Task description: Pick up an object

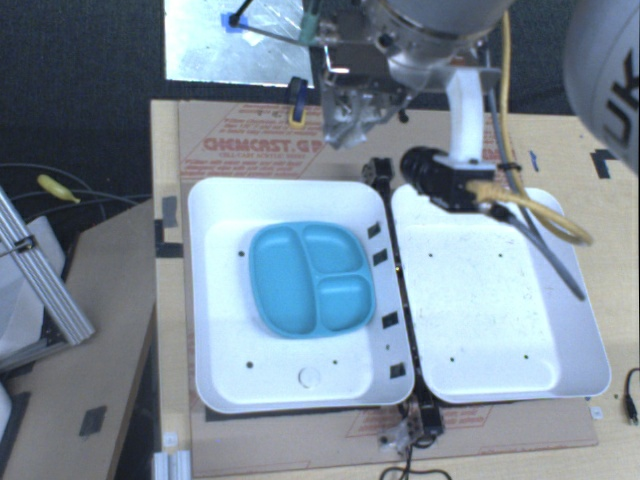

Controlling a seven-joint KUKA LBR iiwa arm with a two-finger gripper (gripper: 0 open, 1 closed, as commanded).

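Fingers (345,128) state unclear, above bench behind left bin (215,268) w/ blue plate (308,278).

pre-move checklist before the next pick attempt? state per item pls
1. Target present: blue divided plate lies in the left bin. ok
2. Target flat and unobstructed: plate sits flat, nothing on it or against it. ok
3. Gripper over target: it is above the bench beyond the bin's far rim, not above the plate. not ok
4. Gripper carrying nothing: blurred, nothing seen in it. cannot tell
5. Finger opening: too blurred to read. cannot tell
6. Cables clear of the path: yellow hose drapes over the right bin, away from the plate. ok
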